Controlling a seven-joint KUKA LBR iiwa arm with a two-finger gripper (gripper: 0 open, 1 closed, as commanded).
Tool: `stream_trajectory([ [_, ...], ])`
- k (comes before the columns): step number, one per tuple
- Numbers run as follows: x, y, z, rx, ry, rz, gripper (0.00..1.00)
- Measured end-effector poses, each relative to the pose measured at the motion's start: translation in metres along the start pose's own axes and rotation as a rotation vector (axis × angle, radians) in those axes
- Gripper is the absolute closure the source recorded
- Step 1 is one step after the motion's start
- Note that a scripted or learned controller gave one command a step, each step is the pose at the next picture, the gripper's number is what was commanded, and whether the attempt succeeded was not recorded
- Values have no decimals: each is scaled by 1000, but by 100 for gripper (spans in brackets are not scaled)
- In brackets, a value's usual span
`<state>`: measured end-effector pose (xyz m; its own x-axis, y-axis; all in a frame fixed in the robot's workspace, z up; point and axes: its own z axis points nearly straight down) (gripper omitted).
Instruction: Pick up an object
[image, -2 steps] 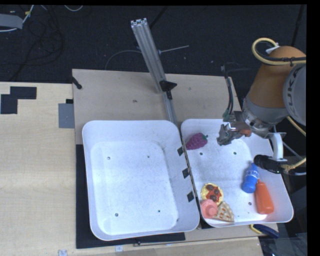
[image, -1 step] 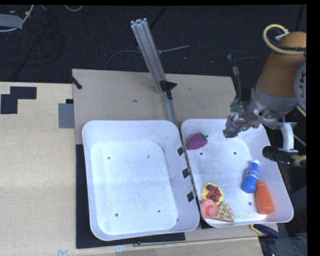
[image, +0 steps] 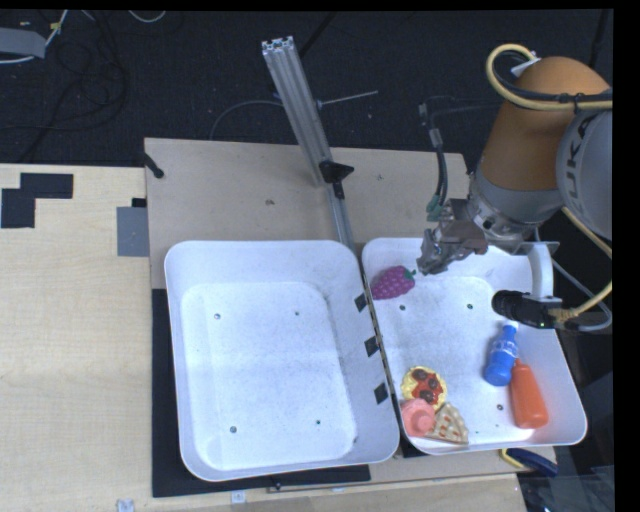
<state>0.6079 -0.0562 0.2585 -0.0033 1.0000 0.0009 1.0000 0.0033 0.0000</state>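
Note:
In the right bin (image: 470, 440) lie a purple grape bunch (image: 392, 283) at the far left corner, a blue bottle (image: 501, 358), an orange bottle (image: 527, 394) beside it, and a cluster of a round yellow-red piece (image: 424, 384), a pink piece (image: 418, 416) and a pizza slice (image: 451, 425) near the front. My gripper (image: 436, 259) hangs over the bin's far edge, just right of the grapes and apart from them. Nothing shows between its fingers.
The left bin (image: 200, 262) stands beside the right one, joined by black clips (image: 372, 346). A slanted metal rail (image: 302, 108) rises behind the bins. A black part (image: 520, 305) juts over the right bin's right side above the blue bottle.

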Motion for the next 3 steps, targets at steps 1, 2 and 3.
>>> stream_trajectory([
  [1, 49, 9, -2, 0, 0, 0, 100],
  [2, 104, 13, -2, 1, 0, 0, 100],
  [3, 147, 18, 6, 1, 0, 1, 100],
])
